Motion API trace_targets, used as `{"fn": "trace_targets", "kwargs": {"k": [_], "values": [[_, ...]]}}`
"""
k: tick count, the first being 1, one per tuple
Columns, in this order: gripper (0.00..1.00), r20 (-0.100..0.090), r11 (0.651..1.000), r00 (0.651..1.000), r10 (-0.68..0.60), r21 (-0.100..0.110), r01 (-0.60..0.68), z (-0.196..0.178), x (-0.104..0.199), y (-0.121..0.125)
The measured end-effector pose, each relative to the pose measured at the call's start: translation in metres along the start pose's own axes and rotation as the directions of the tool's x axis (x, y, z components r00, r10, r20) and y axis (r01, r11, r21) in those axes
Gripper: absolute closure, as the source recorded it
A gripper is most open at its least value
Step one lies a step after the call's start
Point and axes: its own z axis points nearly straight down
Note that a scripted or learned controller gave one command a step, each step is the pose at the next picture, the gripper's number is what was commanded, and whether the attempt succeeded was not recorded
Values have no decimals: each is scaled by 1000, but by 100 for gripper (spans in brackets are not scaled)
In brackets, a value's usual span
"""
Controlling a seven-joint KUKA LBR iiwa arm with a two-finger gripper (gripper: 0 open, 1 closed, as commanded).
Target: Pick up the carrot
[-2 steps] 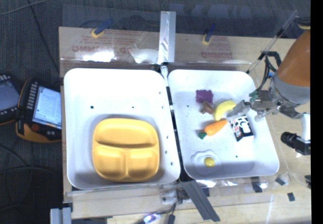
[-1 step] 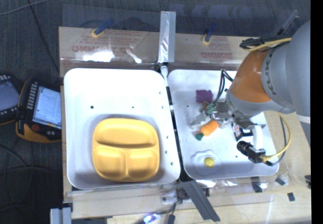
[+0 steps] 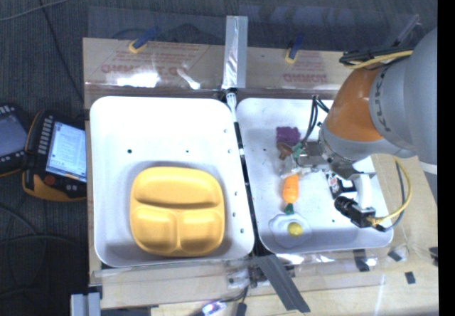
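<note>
A: The bench (image 3: 106, 58) is sitting on dark carpet, bearing two white bins; the left bin (image 3: 114, 122) is holding a yellow compartment tray (image 3: 178, 209). Where is the carrot lying?

B: The carrot (image 3: 291, 188) is resting in the right bin (image 3: 259, 165), left of centre, with a purple item (image 3: 287, 135) at its twelve o'clock and a white-and-yellow piece (image 3: 290, 226) at its six.

A: And the gripper?

B: The gripper (image 3: 302, 156) is hovering just above the carrot's upper end, at roughly one o'clock from it. So the carrot is lying toward seven o'clock from the tool.

A: Its long axis?

B: Running nearly twelve to six, leaning slightly.

A: Is it gripping anything?

B: I cannot tell how wide it is standing; the wrist is hiding that. Nothing is visibly being held, and the carrot is looking untouched on the bin floor.
</note>
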Motion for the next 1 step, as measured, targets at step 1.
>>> {"fn": "trace_targets", "kwargs": {"k": [1], "values": [[100, 3, 995, 995, 101, 16, -101, -82, 59, 49]]}}
